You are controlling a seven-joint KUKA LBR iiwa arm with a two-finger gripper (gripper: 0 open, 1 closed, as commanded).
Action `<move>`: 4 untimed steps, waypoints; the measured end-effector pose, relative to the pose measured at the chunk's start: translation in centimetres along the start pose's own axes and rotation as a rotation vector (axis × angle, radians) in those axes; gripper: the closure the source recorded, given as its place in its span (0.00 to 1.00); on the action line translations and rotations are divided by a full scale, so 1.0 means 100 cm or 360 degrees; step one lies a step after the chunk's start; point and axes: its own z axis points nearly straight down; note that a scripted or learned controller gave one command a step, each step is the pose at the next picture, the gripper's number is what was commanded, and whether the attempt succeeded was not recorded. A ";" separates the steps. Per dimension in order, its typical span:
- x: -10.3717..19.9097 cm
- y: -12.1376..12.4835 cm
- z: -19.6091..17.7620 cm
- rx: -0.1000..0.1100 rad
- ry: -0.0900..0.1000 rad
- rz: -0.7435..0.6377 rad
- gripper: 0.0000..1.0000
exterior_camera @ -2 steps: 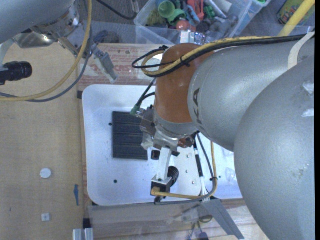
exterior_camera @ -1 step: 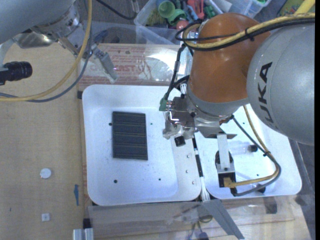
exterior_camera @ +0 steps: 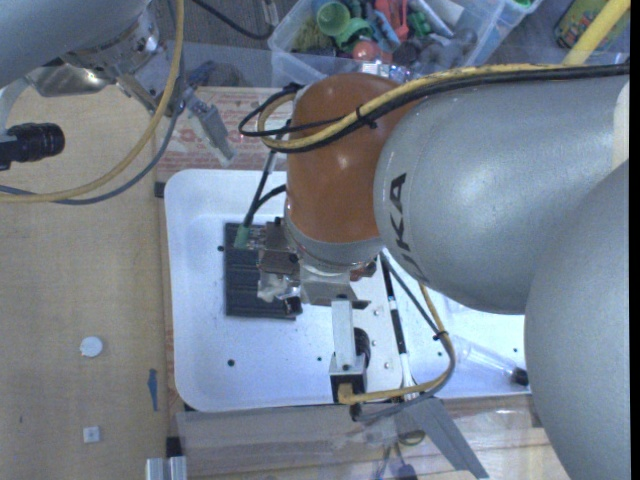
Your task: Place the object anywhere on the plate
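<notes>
One grey arm [exterior_camera: 500, 168] sat nearest the lens and covered most of the right of the view, its orange band [exterior_camera: 335, 158] just above the claw [exterior_camera: 318, 280]. Whether the claw was spread or pressed together could not be told, since the wrist hid it from above. Below it lay the white bin [exterior_camera: 200, 358] on the wooden table [exterior_camera: 80, 268]. In that bin, touching the claw on the view's left side, was a dark slab [exterior_camera: 250, 278], probably the task's thing. It was flat, ribbed and nearly square, its slightly longer side running from the near edge toward the far one. It had a green spot at its far corner, and its right edge was tucked under the wrist. Farther back stood a clear tub [exterior_camera: 400, 18] of coloured toys.
</notes>
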 end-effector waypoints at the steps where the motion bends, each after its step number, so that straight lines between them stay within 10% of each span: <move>1: -0.108 0.016 0.072 0.0000 0.0002 0.0374 1.00; 2: -0.052 0.050 0.054 -0.0005 0.0002 0.0538 1.00; 3: 0.016 0.107 0.158 -0.0026 0.0020 0.0525 1.00; 4: 0.015 0.046 0.162 -0.0049 0.0034 0.0606 1.00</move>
